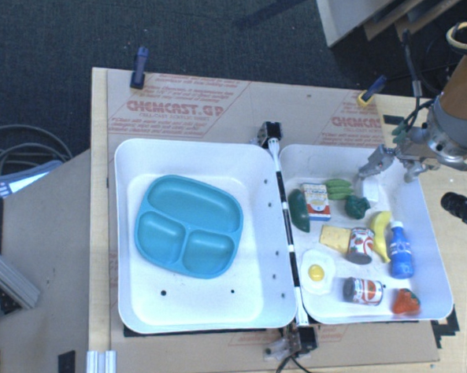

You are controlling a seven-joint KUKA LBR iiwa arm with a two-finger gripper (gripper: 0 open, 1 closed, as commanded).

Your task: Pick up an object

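Observation:
The right bin (438,257) holds several toy foods: a small carton (317,201), a green pod (338,187), a dark green vegetable (298,210), a yellow banana (381,230), a blue bottle (400,252), a cheese wedge (334,239), two cans (362,245) (363,291), a fried egg (317,272) and a red piece (405,303). My gripper (391,169) hangs over the bin's far right corner, above and right of the green pod. Its fingers (371,165) are spread open with nothing between them.
The left bin (132,168) holds a blue divided plate (188,226). A black hinge strip (283,216) runs between the bins. Clamps sit at the bench's back edge (139,67) (371,91). Cables lie on the floor at the left.

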